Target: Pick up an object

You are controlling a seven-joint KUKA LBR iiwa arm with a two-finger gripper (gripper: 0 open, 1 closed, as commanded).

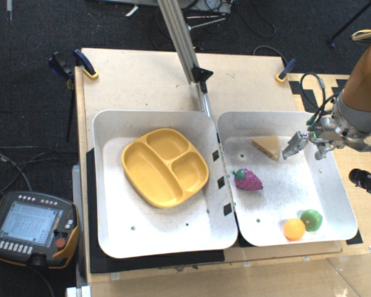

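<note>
While I hover over the right bin (334, 184), my gripper (308, 148) is spread open, gripping nothing.
Tan wedge (268, 146) sits just at my nine o'clock; purple grapes (248, 179) at seven, orange ball (294, 229) and green ball (311, 219) near six.

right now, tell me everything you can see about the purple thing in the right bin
The purple toy grape bunch looks like moulded plastic, with a bumpy surface and a small green stem cap at its left end. It lies on its side on the floor of the right bin, near the bin's left wall and roughly mid-depth. It touches the bin floor and nothing else; the tan wedge sits apart behind it, and the gripper is well off to its right.
</note>
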